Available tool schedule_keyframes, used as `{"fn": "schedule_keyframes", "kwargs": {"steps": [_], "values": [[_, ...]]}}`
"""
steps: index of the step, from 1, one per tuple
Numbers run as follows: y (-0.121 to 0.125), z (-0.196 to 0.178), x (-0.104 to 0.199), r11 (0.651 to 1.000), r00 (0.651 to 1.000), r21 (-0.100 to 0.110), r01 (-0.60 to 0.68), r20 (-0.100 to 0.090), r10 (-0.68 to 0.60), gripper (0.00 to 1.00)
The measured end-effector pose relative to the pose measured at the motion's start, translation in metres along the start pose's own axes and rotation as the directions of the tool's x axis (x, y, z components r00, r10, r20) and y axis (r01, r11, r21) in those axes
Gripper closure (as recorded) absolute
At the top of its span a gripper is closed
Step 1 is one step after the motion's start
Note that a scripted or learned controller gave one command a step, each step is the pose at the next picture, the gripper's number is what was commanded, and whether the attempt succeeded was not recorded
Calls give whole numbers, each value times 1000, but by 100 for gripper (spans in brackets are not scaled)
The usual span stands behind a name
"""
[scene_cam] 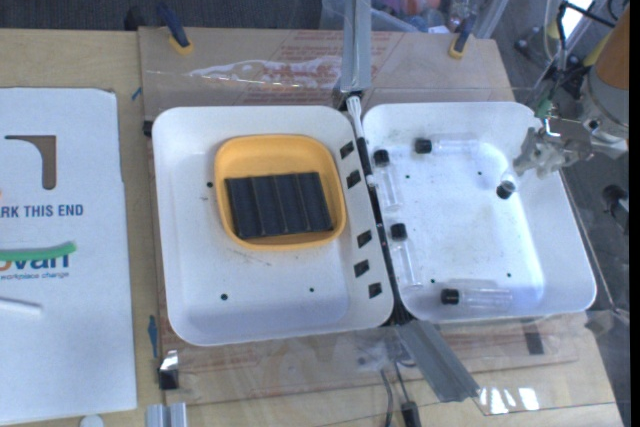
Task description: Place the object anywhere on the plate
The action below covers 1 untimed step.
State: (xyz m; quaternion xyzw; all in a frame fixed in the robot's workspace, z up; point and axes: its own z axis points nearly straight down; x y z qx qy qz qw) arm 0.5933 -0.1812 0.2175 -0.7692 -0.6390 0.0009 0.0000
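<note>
On the yellow plate (279, 155), in the left bin (190, 305), a dark ribbed rectangular object (279, 205) is seen lying flat, roughly centred. The right bin (560, 285) is just beside it. At that bin's far right edge the gripper (535, 155) is seen, well apart from the plate; its claw state cannot be told. The placement is judged done; any retreat is best made clear of the plate.

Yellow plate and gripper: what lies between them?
In the camera view, the bins' divider and bare right-bin floor separate the yellow plate from the gripper.
</note>
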Motion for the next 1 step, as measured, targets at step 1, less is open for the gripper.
{"fn": "schedule_keyframes", "kwargs": {"steps": [1], "values": [[0,0,0,1000,1000,0,0,0,0,0]]}}
